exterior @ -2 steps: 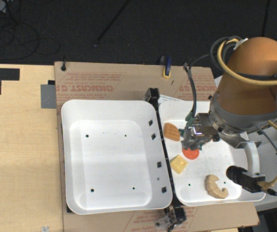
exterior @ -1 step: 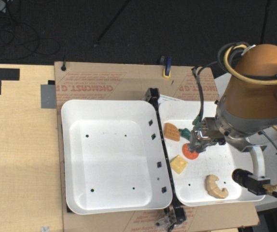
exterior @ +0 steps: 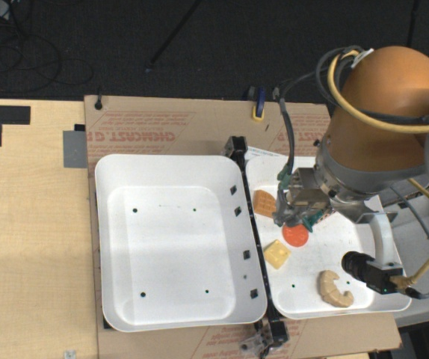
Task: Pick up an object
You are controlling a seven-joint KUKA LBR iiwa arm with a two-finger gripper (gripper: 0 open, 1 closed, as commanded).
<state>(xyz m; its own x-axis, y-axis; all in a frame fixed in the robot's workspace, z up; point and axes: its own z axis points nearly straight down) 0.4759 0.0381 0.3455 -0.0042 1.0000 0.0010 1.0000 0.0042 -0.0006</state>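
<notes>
Right bin (exterior: 312, 301) — tool (exterior: 295, 217) partly hides red object (exterior: 297, 235).

Two white bins: left bin (exterior: 117, 200) and right bin (exterior: 304, 305). In the right bin, four small objects: one orange-brown piece (exterior: 264, 201), one red round piece (exterior: 297, 235), one yellow block (exterior: 277, 255), one tan curved piece (exterior: 335, 289).

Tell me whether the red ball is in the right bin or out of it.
In. The red ball lies on the right bin's white floor, just below the hand.
</notes>
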